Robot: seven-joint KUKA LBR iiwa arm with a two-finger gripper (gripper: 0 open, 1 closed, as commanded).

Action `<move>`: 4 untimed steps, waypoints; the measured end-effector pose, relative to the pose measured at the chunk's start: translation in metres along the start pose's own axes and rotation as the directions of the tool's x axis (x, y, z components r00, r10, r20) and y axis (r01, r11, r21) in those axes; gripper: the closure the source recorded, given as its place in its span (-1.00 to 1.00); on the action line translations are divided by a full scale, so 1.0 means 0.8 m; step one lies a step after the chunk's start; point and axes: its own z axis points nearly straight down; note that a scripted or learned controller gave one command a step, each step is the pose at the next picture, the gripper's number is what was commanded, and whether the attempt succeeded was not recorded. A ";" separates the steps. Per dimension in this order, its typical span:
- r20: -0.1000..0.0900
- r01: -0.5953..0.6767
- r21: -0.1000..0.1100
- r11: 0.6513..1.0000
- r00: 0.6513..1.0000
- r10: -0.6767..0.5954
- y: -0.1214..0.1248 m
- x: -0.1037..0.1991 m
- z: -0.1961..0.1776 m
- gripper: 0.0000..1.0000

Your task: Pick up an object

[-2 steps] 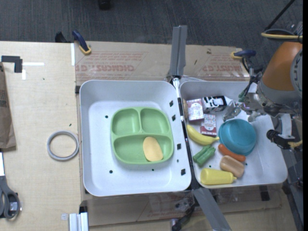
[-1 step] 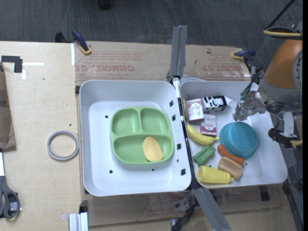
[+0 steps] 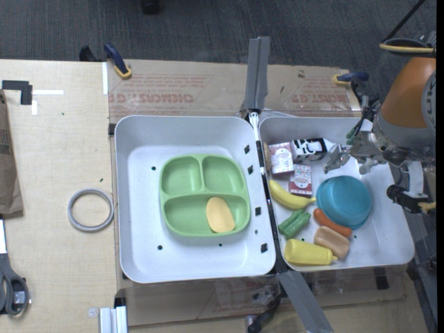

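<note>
While gripper (image 3: 338, 157) hovers, jaw state unreadable, beside round blue bowl (image 3: 345, 200), upright, glossy.

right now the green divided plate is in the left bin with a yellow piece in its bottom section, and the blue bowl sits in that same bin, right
Not quite. The green divided plate is in the left bin with the yellow piece in its bottom section, but the blue bowl sits in the right bin, among the toy food. The camera view shows it.
</note>
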 end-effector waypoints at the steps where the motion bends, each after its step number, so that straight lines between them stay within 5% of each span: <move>1: 0.004 0.078 -0.011 0.997 0.997 -0.078 -0.027 0.012 0.023 -1.00; 3: 0.001 0.241 -0.002 0.971 0.971 -0.241 -0.030 0.022 0.028 -1.00; 4: 0.000 0.261 -0.002 0.965 0.965 -0.261 -0.002 0.052 0.028 -1.00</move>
